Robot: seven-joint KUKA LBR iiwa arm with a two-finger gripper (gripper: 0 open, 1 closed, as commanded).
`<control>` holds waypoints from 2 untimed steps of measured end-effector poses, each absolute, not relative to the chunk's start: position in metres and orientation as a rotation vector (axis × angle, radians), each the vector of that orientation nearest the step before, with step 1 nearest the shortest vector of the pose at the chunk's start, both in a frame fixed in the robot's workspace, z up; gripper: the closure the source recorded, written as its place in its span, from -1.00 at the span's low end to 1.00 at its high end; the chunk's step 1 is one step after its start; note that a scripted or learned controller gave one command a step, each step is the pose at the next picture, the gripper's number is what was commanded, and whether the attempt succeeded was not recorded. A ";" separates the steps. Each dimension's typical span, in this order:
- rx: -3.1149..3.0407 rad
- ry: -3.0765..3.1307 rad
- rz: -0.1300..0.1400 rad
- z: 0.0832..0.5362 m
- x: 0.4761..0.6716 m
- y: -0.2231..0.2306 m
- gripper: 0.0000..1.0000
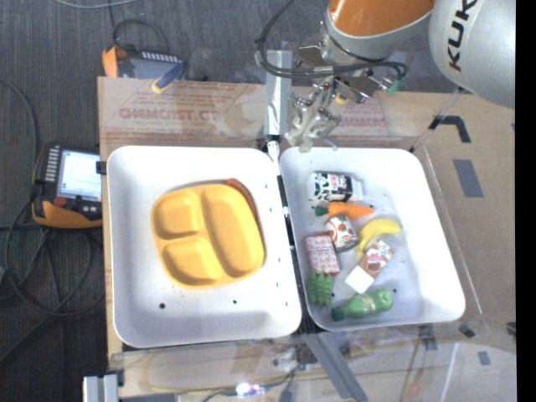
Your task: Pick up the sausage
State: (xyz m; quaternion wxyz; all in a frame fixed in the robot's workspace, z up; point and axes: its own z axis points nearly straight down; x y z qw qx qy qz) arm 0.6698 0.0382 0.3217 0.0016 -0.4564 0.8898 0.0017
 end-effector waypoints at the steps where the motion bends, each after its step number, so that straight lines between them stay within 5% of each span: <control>1: -1.690 2.643 0.003 0.334 0.669 0.041 1.00; 2: -1.684 2.639 0.014 0.342 0.671 0.043 1.00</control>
